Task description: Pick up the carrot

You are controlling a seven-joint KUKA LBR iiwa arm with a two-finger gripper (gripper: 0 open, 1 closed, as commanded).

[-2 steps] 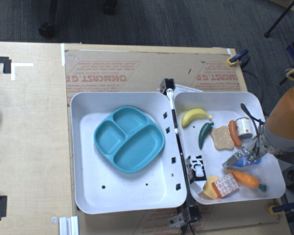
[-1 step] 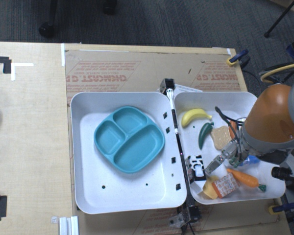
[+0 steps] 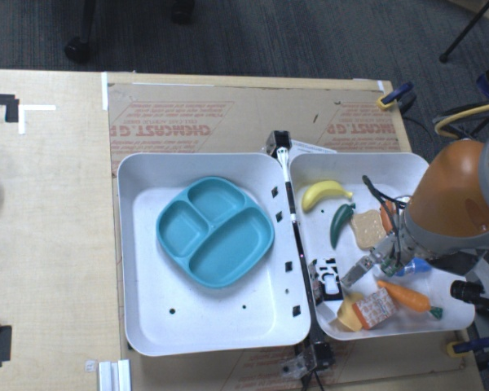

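Observation:
The carrot (image 3: 404, 295) is orange with a small green tip and lies near the front right corner of the right bin (image 3: 407, 167). My gripper (image 3: 363, 269) hangs low over the middle of that bin, just left of and slightly behind the carrot's blunt end. It sits close to the carrot, and I see nothing held in it. The arm's orange band (image 3: 452, 190) covers the bin's right side.
The right bin also holds a yellow banana (image 3: 324, 192), a green pepper (image 3: 340, 221), a slice of bread (image 3: 367, 228), a small blue item (image 3: 416, 266) and a wrapped snack (image 3: 365, 310) next to the carrot. In the left bin (image 3: 138, 300) lies a blue divided plate (image 3: 215, 230).

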